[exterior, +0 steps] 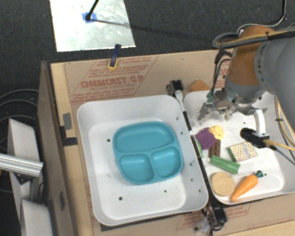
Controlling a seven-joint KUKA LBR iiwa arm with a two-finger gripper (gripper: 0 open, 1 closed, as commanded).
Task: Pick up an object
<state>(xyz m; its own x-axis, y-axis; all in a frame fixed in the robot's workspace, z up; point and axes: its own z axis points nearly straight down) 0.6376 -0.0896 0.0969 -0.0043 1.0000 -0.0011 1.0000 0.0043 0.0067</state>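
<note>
Right bin (285, 173), white shallow plastic, contents: six loose items, one of each.
- Purple piece (207, 137), lumpy, near the left wall.
- Yellow piece (217, 131), small and rounded, touching the purple one.
- Green block (224, 164), elongated and matt, lying at a slant.
- Tan disc (223, 183), flat and round, at the front.
- Carrot (245, 184), orange, tapered, with a green tip, just beside the disc.
- Speckled block (243, 151), rectangular with a fine printed pattern, near the middle.

Gripper (219, 112): bare metal, over the rear of the right bin, behind the purple and yellow pieces and apart from them. The fingers appear moderately spread, though glare makes this uncertain. Nothing is seen between them. Whether the tips touch the bin floor cannot be told.

Left bin (105, 200): the same white plastic. It holds one teal tray (147, 152), smooth, with rounded corners and three compartments.

The two bins sit side by side on a brown printed board (110, 76).
</note>
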